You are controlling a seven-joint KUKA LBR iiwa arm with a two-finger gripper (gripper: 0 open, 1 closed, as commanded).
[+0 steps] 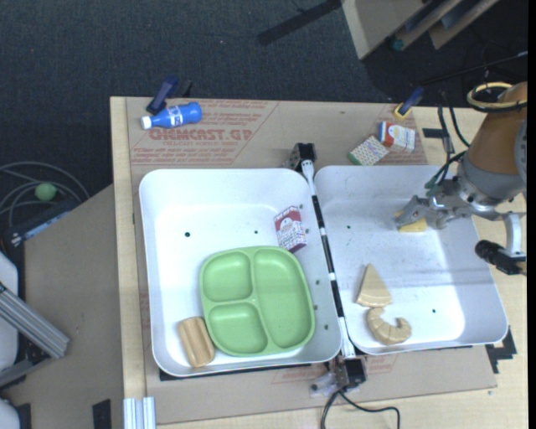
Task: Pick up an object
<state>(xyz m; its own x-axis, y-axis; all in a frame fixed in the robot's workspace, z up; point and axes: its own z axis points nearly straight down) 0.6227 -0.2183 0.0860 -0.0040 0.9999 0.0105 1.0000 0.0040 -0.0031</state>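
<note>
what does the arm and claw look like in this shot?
One arm enters from the right: orange band above a grey, rounded wrist section. The claw is grey metal with a yellowish piece at its tip. Dark cables trail along the arm.

A wooden bench on a dark floor

The light wooden bench (pixel 234 134) has red writing printed near its back edge. All around it is dark blue carpet (pixel 126 42). Off the left edge, grey cables (pixel 25 197) lie coiled on the floor beside a small green ball (pixel 45 192). Tan furniture (pixel 419 25) stands past the back right corner.
</note>
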